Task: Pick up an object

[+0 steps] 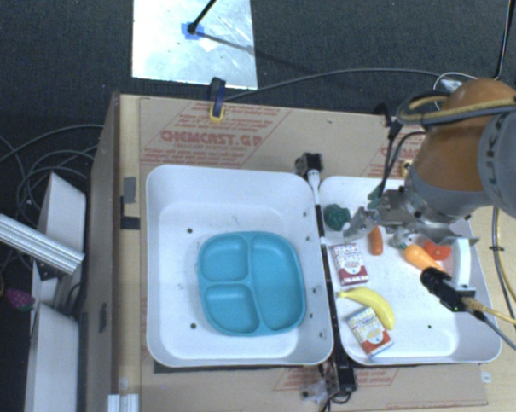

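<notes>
My gripper [373,219] hangs low over the upper left part of the right bin [474,338], under the grey arm with its orange band [463,124]. Just left of it lies a dark green round object [335,216]. A small orange carrot-like piece [375,241] lies right below it. An orange and red object [428,253] rests to its lower right. Toward the front are a red-and-white carton [350,265], a yellow banana [370,304] and a second small carton [369,329]. I see nothing held in the gripper.
The left bin [173,206] holds a blue divided plate [250,282]. A black divider [323,246] runs between the bins. A black part on a cable [446,290] sticks out over the right bin's right side. Cables hang around the arm.
</notes>
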You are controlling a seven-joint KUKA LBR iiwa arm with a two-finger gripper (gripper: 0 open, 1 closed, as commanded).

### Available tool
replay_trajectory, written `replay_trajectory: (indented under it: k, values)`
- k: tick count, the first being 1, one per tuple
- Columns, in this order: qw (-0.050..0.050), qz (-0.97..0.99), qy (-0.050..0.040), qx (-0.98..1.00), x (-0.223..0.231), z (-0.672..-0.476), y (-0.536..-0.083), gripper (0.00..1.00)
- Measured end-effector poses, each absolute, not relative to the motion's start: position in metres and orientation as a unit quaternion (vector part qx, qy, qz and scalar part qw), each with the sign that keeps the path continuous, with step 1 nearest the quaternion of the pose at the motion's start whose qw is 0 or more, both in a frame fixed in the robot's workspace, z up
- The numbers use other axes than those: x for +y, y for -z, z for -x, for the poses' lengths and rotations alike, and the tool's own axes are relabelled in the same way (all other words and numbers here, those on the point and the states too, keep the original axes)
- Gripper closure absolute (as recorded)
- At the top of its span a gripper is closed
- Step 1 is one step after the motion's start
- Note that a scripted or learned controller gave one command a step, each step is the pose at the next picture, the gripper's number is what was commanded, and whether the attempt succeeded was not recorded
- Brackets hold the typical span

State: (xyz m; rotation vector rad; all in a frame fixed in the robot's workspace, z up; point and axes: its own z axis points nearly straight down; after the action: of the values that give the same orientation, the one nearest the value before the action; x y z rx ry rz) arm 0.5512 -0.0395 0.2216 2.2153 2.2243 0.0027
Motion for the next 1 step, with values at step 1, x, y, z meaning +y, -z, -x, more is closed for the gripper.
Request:
replay_trajectory:
  k: [1]
  values:
    - [0.001,-0.706,-0.0003,0.708,-0.1016,-0.6097,-0.2251,0.00]
